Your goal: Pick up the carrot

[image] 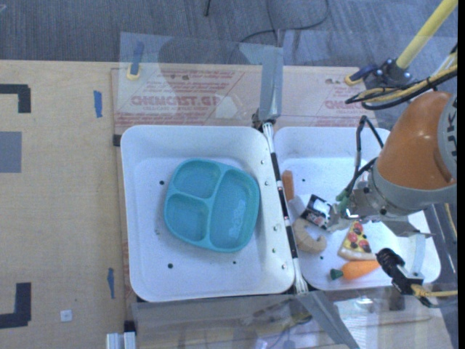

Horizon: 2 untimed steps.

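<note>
The carrot, orange with a green stub at its left end, lies on its side near the front edge of the right bin. My gripper hangs low over the middle of that bin, reaching in from the right, a little behind and left of the carrot. It is apart from the carrot. A toy pizza slice lies between the gripper and the carrot.
A beige bread-like piece and a small black-and-white item lie left of the gripper. An orange-red sausage rests along the right bin's left wall. The left bin holds a teal divided plate.
</note>
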Each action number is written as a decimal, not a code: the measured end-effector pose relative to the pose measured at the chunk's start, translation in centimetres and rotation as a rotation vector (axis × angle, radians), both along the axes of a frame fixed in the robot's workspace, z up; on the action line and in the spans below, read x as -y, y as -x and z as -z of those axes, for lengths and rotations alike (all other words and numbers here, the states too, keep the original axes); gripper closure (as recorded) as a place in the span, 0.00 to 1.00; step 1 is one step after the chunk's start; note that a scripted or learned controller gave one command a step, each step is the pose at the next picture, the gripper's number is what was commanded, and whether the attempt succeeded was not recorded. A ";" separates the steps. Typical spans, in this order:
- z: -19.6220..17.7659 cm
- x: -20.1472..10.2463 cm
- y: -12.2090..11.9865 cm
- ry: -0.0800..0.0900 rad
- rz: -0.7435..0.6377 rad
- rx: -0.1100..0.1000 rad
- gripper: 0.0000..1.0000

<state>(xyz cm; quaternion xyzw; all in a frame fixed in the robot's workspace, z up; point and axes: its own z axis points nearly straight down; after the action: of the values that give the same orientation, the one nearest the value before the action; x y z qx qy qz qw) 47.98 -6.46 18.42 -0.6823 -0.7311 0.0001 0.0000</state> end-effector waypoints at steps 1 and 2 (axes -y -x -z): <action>0.0 0.4 0.1 0.001 0.234 0.000 1.00; 0.0 -2.6 0.0 -0.001 -0.399 0.001 1.00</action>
<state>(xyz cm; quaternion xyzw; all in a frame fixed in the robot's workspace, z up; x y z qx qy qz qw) 48.00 -3.90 18.45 -0.5237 -0.8519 -0.0004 0.0000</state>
